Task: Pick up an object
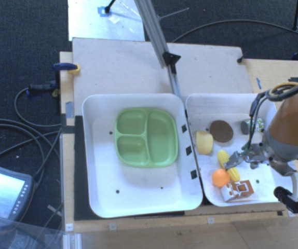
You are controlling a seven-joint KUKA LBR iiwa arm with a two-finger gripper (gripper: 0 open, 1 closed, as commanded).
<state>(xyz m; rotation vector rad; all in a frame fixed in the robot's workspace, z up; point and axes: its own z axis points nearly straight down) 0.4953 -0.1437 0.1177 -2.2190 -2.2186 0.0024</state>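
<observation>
White bin [206,108], corn cob [227,165] lying diagonally

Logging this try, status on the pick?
Tool low in the right bin, at the yellow corn piece. No object seen lifted. Orange ball and orange-white box crowd close beside it.

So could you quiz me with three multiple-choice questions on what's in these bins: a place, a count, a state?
1. Where is the green tray?
A. left bin
B. right bin
C. on the floor

2. How many compartments does the tray have?
A. two
B. three
C. five

3. Where is the gripper?
A. above the left bin
B. in the right bin, by the corn
C. off the bench

Answers: 1 A, it sits mid left bin. 2 B, two small, one long. 3 B, its tip is beside the corn, near the orange.
</observation>
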